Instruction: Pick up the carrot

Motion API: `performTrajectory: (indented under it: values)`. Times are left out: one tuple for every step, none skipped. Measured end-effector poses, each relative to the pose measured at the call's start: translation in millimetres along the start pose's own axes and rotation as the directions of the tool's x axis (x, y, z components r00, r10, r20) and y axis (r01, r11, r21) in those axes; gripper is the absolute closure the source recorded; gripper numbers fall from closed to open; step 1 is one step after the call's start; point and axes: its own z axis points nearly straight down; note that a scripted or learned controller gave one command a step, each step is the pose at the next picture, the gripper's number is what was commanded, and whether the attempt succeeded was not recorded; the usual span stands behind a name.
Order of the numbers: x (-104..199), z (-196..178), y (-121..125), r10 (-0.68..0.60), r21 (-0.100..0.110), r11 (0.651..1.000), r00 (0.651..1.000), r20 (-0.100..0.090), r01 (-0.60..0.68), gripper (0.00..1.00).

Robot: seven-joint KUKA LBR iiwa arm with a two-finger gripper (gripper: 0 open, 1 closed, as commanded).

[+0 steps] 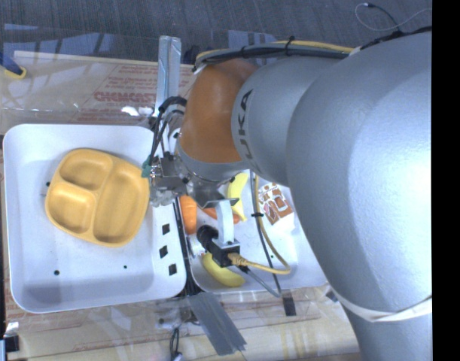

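Observation:
An orange carrot (189,212) lies in the right bin (305,273), close to the wall between the two bins. My gripper (186,194) is right above the carrot's upper end, hanging under the orange wrist band. The wrist body hides the fingertips, and most of the right bin is covered by the grey arm.
A yellow divided plate (96,195) rests in the left bin (26,224). In the right bin a yellow banana (223,274) lies at the front, with a second yellow item (239,189) and a red-and-white packet (274,201) beside the carrot. A cable (263,265) loops over the bin.

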Motion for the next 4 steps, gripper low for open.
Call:
performTrajectory:
  values:
    - [-56, -83, 28, -0.03, -0.004, 1.0, 1.0, 0.0, 0.03, 1.0]
    - [-56, -93, 28, -0.035, -0.002, 0.999, 0.999, 0.0, 0.035, 1.0]
    - [-7, -24, 24, -0.331, 0.001, 0.944, 0.944, 0.001, 0.331, 1.0]
    - [-68, -67, 34, -0.377, -0.004, 0.926, 0.926, 0.002, 0.377, 1.0]
